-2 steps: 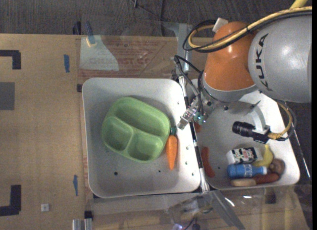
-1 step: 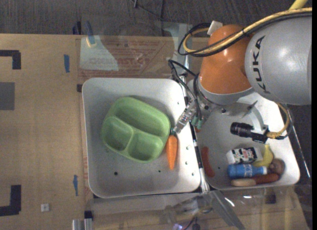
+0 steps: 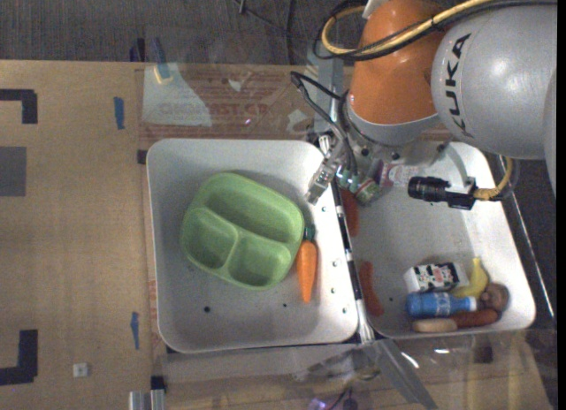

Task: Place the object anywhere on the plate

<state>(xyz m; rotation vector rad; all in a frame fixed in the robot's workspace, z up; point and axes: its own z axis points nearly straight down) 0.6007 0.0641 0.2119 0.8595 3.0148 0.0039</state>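
Observation:
A green divided plate (image 3: 240, 230) lies in the left bin (image 3: 177, 170), tilted slightly. An orange carrot (image 3: 307, 269) with a green top lies on the bin floor right beside the plate's right edge, touching or nearly touching it. My gripper (image 3: 323, 177) hangs over the divider between the two bins, just above and to the right of the plate's far right corner. The big orange and grey wrist covers most of the gripper. A small red and green thing (image 3: 365, 189) sits close under the wrist; whether it is held is unclear.
The right bin (image 3: 389, 240) holds a red chili-like piece (image 3: 351, 211) along the divider, another red piece (image 3: 370, 287), and a cluster at its near right: milk carton (image 3: 433, 276), banana (image 3: 478, 277), blue can (image 3: 439, 304), sausage (image 3: 455, 320). Cables hang around the wrist.

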